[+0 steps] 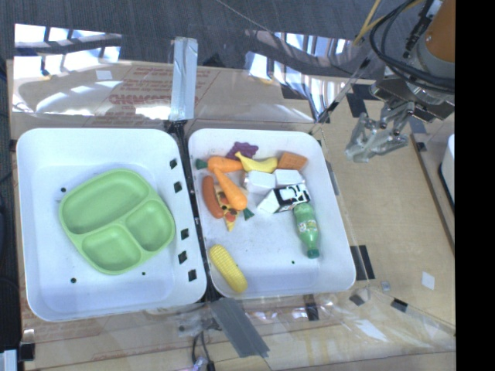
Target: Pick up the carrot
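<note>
The carrot (231, 189) is a long orange piece lying at a slant in the upper left part of the right bin (336, 242), among other toy food. A red sausage (209, 195) lies right beside it on the left, and a second orange piece (223, 163) sits just above it. My gripper (372, 144) hangs outside the right bin, past its upper right corner and above the bench. Its fingers are open with nothing between them. It is well apart from the carrot.
In the right bin also lie a yellow banana (258, 163), purple grapes (245, 148), an orange-brown piece (291, 160), white blocks (261, 181), a black-and-white carton (293, 195), a green bottle (306, 227) and a corn cob (228, 268). The left bin holds a green divided plate (116, 221).
</note>
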{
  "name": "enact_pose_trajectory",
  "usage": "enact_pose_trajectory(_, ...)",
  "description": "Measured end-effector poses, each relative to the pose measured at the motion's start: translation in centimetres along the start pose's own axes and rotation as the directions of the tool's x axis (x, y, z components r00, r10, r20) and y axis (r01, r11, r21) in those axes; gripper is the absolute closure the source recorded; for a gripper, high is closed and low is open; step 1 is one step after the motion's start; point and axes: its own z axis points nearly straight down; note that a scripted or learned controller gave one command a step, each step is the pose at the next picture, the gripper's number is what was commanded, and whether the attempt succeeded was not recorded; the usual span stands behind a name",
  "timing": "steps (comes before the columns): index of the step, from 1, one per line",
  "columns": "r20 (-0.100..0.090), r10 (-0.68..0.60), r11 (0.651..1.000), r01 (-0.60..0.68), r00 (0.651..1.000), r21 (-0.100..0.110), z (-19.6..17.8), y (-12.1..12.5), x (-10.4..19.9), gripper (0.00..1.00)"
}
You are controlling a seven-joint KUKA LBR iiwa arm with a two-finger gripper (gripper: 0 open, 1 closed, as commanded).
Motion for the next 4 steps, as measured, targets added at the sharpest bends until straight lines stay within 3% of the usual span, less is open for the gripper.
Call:
enact_pose_trajectory(1,0.002,-0.158,0.987,0.158,0.987,-0.001,1.3,-5.0,-2.7,1.00)
enact_pose_trajectory(2,0.002,-0.182,0.983,0.182,0.983,-0.005,7.3,2.0,1.0,1.00)
enact_pose_trajectory(3,0.003,-0.188,0.982,0.188,0.982,-0.002,6.2,1.9,0.7,1.00)
enact_pose_trajectory(4,0.001,-0.332,0.943,0.332,0.943,-0.002,5.1,8.2,4.3,1.00)
